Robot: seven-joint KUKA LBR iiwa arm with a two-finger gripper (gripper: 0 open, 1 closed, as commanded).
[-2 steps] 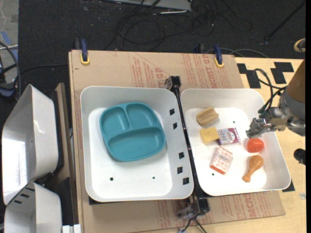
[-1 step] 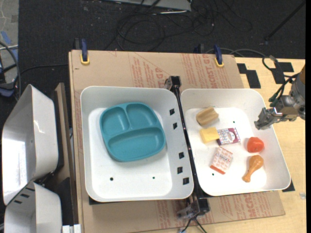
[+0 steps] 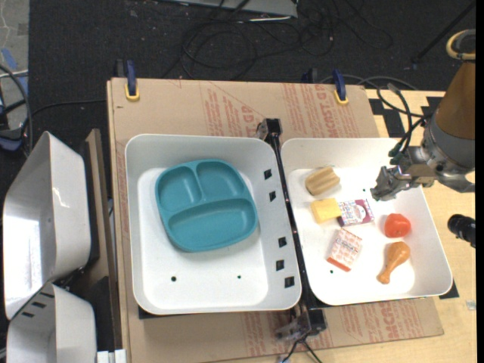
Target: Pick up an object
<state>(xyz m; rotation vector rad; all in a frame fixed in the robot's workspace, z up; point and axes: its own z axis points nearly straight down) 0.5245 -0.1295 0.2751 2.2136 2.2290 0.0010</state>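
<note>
Reaches in from the right edge of the camera view, grey body with the orange band showing above the wrist. Bends down and leftward at the wrist, ending in a dark gripper (image 3: 384,186) held low and pointing toward the left. Too dark and small to tell the finger spacing

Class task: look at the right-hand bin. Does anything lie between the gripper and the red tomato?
Nothing visible does. The gripper hangs over the right bin, and bare white floor separates it from the tomato. The small pink packet lies off to the side.
</note>
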